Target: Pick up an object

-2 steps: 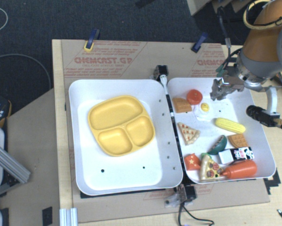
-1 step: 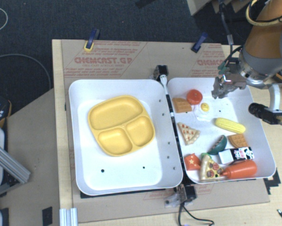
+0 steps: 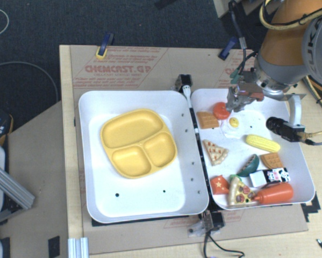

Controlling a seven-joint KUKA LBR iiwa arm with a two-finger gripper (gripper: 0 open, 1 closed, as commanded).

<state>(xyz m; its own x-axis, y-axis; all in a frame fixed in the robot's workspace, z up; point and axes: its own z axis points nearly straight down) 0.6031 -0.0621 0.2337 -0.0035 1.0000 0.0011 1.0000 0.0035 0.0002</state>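
My gripper [image 3: 235, 106] hangs over the back left part of the right bin [image 3: 300, 168], just above and right of a small red tomato piece [image 3: 221, 110]. A fried egg toy [image 3: 234, 124] lies right below the fingertips. Other toy food lies around: a toast square [image 3: 207, 120], a waffle wedge [image 3: 215, 152], a corn cob [image 3: 263, 142], a pizza slice [image 3: 238, 192], a red carrot-like piece [image 3: 273, 193], a strawberry [image 3: 219, 184]. Nothing shows between the fingers.
The left bin [image 3: 96, 192] holds a yellow divided plate [image 3: 138, 142]. A black camera-like part [image 3: 283, 129] sticks out beside the wrist over the right bin. A teal piece [image 3: 250, 165], a cracker [image 3: 271, 160] and a cow-print block [image 3: 274, 175] lie near the front right.
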